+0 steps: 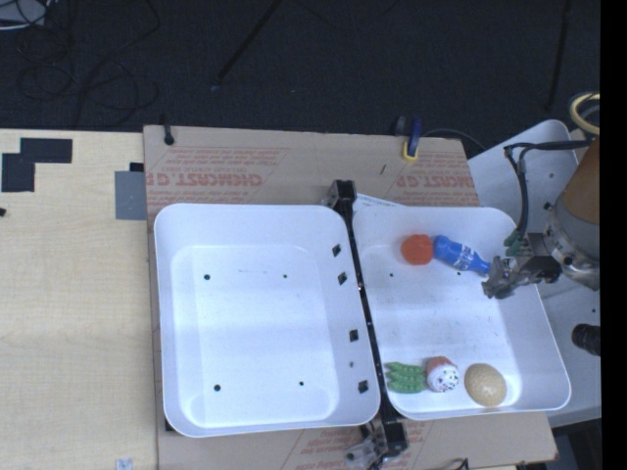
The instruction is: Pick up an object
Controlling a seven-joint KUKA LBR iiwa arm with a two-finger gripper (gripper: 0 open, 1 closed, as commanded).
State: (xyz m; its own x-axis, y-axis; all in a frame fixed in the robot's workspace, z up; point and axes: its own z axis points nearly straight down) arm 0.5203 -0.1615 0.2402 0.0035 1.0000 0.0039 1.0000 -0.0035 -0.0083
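the gripper (498,284) hung over the right bin's (549,360) far edge, near the blue bottle (458,254) beside the orange ball (417,250), likely lining up a grab. couldn't tell its state.

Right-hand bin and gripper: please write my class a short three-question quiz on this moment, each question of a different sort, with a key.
1. True or false: the orange ball touches the blue bottle.
2. Which thing lies closest to the gripper?
A. the green toy
B. the blue bottle
C. the beige egg
3. Fill in: the white ball with red dots lies between the green toy and the ____.

Key
1. False: a narrow gap shows between them.
2. B: the gripper sits at the right bin rim, just right of the bottle's end.
3. Beige egg, along the bin's near edge.
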